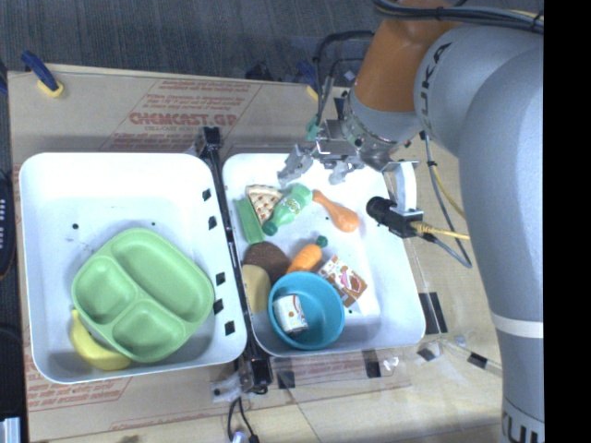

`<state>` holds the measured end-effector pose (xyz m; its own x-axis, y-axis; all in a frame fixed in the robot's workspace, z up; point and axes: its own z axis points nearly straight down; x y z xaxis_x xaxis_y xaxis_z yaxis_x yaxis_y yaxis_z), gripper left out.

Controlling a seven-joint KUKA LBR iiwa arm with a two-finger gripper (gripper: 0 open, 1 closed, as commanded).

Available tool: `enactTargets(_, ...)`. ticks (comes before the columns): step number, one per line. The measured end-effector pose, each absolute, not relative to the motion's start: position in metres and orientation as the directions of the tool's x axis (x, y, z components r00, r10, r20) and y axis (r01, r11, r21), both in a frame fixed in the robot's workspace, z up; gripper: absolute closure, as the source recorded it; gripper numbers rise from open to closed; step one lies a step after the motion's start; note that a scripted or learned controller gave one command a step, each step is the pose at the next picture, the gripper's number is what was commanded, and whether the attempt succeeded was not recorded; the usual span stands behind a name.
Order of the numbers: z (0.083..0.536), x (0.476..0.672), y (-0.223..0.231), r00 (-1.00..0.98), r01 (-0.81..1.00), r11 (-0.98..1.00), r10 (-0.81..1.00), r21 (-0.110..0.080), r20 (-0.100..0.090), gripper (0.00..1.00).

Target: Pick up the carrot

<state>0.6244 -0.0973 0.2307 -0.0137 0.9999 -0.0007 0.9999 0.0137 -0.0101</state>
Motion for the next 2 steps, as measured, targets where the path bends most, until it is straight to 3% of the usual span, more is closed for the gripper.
enactTargets(1, 0.193, 0.571, -0.153, -0.101, 0.995, 0.101, 0.995, -0.010, 0.000, 0.00)
enactTargets(2, 0.095, 0.549, -0.130, 0.001, 1.000, -0.001, 1.000, 0.001, -0.001, 0.00)
